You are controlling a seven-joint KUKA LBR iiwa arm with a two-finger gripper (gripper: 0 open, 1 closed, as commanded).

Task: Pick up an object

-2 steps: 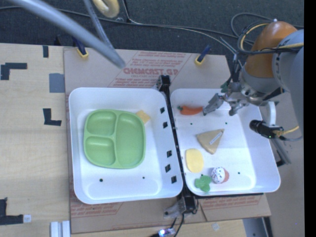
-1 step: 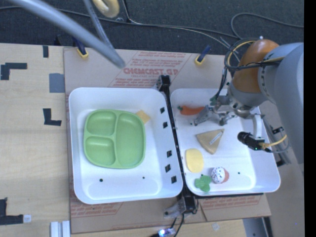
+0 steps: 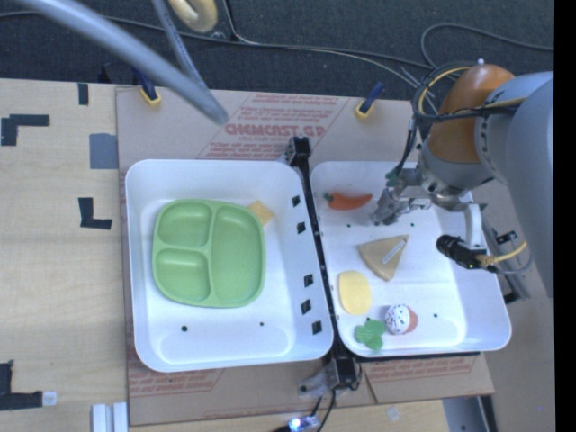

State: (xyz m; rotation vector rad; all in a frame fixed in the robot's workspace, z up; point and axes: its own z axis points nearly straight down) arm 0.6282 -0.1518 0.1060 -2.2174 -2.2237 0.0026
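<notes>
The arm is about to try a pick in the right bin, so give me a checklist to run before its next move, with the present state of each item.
1. Gripper is over the right bin: ok.
2. An object lies near the gripper: ok, the orange carrot is just to its left in the view.
3. Gripper holds nothing yet: cannot tell, its tips are too small and blurred.
4. Other objects lie apart from the carrot: ok, the cheese wedge, yellow piece, green piece and red-and-white ball sit nearer the camera.
5. Left bin's green tray is out of the arm's way: ok.
</notes>
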